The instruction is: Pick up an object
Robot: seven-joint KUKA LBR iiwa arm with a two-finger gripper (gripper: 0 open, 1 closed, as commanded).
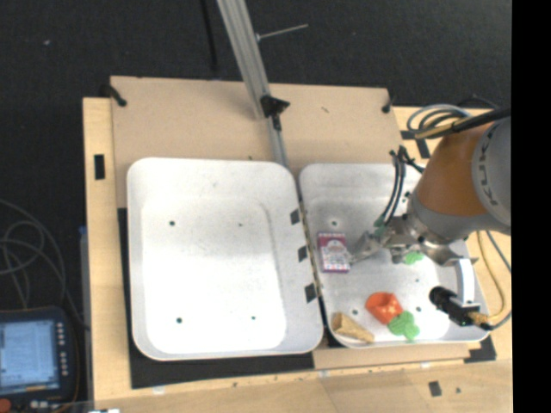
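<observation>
My gripper (376,241) hangs low over the middle of the right bin (344,183), under the grey and orange arm. A small purple and white box (333,252) lies just to its left, near the bin's left wall. A bit of a green thing (413,258) peeks out beneath the wrist on the right side. Toward the front of the bin lie an orange-red object (383,305), a green object (403,325) and a tan wedge (351,326).
The left bin (215,256) sits beside the right one, its wall close to the purple box. A slanted metal pole (250,58) rises behind the bins. The bench edge and a screen (34,351) are at the lower left.
</observation>
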